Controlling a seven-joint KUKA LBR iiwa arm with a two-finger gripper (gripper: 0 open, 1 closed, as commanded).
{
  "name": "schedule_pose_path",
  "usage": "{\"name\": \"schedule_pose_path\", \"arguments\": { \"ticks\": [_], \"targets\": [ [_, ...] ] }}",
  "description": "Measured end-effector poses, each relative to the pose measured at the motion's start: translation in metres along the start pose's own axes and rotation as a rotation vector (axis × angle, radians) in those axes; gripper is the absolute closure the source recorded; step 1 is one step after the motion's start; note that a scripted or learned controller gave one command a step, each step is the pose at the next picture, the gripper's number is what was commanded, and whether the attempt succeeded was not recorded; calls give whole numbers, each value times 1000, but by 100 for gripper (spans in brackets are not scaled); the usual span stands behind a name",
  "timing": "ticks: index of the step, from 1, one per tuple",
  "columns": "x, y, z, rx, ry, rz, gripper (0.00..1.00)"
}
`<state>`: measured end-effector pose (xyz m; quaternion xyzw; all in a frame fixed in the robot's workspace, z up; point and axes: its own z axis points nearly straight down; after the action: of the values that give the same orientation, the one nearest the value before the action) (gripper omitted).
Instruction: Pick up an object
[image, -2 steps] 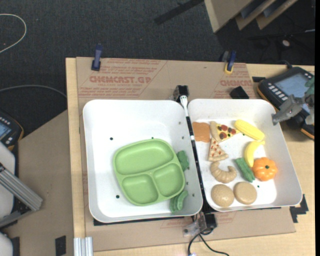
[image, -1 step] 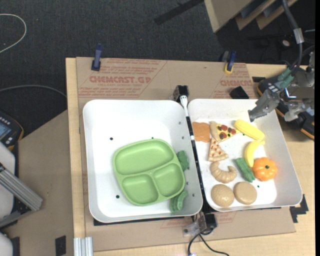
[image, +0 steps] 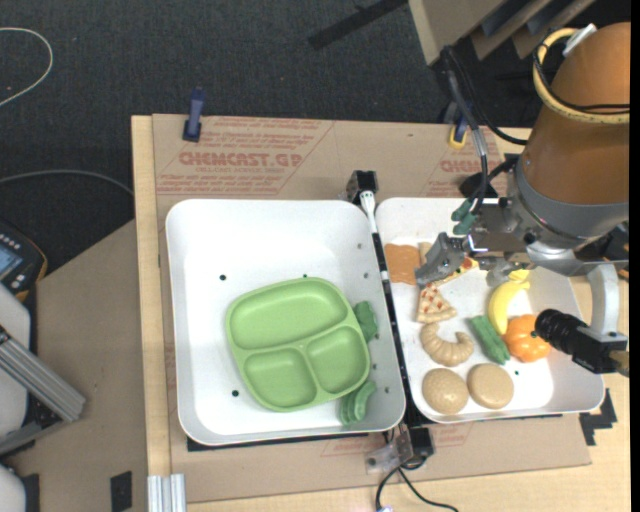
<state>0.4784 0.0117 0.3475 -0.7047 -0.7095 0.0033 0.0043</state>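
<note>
While the hand (image: 445, 258) hangs low over the right bin (image: 420, 215), close above a pizza slice (image: 434, 302), whether it is released or clenched cannot be told. A good pick would centre on one item, since the croissant (image: 447, 345), banana (image: 506, 296) and two bread rolls (image: 467, 387) lie close together. A green divided plate (image: 297, 343) sits in the left bin (image: 200, 250). Both bins rest on a cardboard-covered worktop (image: 250, 150) above dark carpet (image: 90, 60), with cables nearby.

Toy food lies in the right bin (image: 560, 400): pizza slice (image: 434, 301), croissant (image: 447, 346), two bread rolls (image: 446, 390), banana (image: 507, 297), green pepper (image: 489, 338), orange fruit (image: 526, 338).
</note>
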Motion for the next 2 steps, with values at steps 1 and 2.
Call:
{"name": "schedule_pose_path", "arguments": {
  "ticks": [1, 2],
  "targets": [
    [-42, -1, 172, 7, -2, 12, 0],
    [-40, 3, 153, -14, -1, 9, 100]
  ]
}}
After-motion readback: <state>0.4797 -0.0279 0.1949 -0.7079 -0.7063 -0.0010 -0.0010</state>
